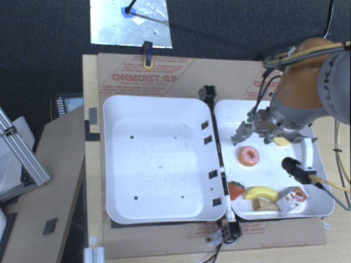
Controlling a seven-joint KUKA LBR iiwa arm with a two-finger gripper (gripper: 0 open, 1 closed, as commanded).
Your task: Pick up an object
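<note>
In the right bin (230,114) lies a pink-iced donut (248,156) near the middle. Along the front wall sit a red strawberry-like piece (236,190), a yellow banana (261,192), a brown bread piece (265,204) and a small red-and-white carton (292,199). A pale yellow piece (282,141) peeks out under the wrist. My gripper (252,139) hangs just behind and above the donut, open, with nothing between its fingers (239,134).
The left bin (112,147) stands beside the right one, split from it by a black-clipped divider (215,147). The arm's orange band (304,86) leans in over the right bin's back right corner. Brown cardboard (164,75) underlies both bins.
</note>
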